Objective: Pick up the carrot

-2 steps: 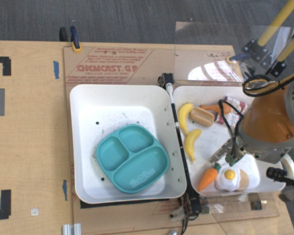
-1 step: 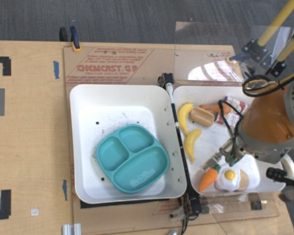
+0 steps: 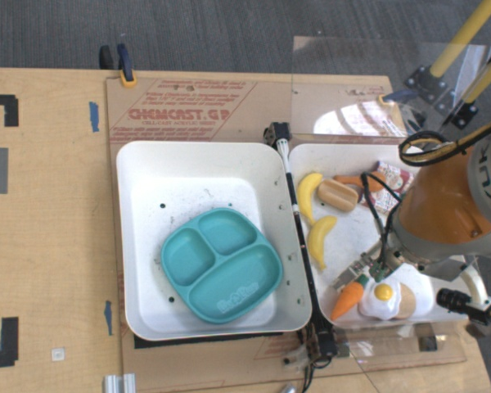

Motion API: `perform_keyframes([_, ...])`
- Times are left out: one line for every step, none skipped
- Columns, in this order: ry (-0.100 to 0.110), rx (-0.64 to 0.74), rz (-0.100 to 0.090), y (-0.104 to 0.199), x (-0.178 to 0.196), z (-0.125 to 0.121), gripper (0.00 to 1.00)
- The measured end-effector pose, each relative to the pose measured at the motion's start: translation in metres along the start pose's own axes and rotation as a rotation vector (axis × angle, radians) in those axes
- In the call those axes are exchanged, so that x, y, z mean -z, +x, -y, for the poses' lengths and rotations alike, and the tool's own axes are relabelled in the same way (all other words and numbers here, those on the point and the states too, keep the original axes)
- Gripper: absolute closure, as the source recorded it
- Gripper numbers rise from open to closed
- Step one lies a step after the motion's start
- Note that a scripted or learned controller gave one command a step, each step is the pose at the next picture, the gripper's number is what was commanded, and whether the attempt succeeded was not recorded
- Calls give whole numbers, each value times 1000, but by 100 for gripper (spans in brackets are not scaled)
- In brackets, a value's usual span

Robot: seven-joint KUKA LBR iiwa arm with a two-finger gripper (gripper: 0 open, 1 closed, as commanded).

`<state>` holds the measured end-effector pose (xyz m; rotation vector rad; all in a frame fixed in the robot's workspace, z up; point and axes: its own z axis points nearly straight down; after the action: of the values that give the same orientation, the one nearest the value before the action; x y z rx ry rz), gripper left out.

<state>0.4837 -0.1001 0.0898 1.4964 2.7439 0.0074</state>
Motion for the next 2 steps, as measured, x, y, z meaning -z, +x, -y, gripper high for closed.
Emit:
perform_keyframes([-12,-4,18,-5,12,-3,100])
perform_keyframes([-11,-4,17,-4,11,-3,0])
